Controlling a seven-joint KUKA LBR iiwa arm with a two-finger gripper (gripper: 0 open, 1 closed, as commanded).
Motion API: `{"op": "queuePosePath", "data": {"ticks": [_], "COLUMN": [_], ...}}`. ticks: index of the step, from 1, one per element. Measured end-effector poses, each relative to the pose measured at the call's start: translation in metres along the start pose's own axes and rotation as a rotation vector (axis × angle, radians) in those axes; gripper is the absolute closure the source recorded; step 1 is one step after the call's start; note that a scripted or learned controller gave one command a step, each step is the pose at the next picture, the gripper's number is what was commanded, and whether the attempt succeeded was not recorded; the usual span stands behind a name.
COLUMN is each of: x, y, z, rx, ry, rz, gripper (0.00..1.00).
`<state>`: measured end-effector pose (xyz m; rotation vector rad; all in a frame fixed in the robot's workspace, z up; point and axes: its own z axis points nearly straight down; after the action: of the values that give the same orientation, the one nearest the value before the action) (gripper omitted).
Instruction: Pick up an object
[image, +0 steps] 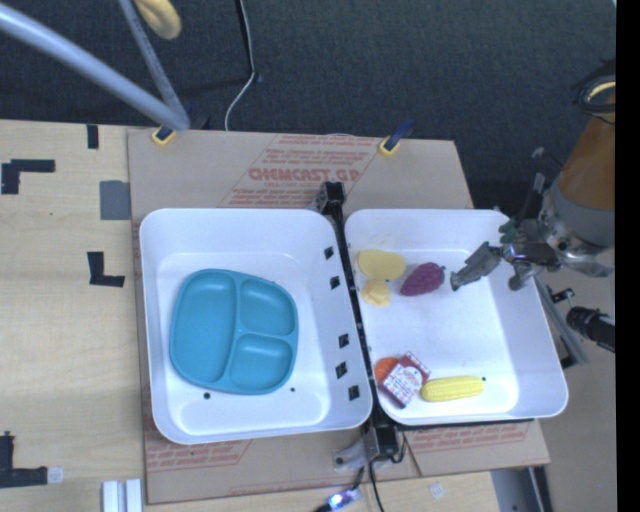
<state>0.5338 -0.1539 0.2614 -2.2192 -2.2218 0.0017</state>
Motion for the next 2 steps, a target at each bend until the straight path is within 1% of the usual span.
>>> {"op": "queuePosePath", "data": {"ticks": [1,2], "x": [0.0,0.004], "y": [0.001,0.002], "z": [0.044,0.108], "rx": [0.004,0.006], "ry": [0.0,0.001], "rz": [0.001,0.001], "gripper": [0.0,0.0]}}
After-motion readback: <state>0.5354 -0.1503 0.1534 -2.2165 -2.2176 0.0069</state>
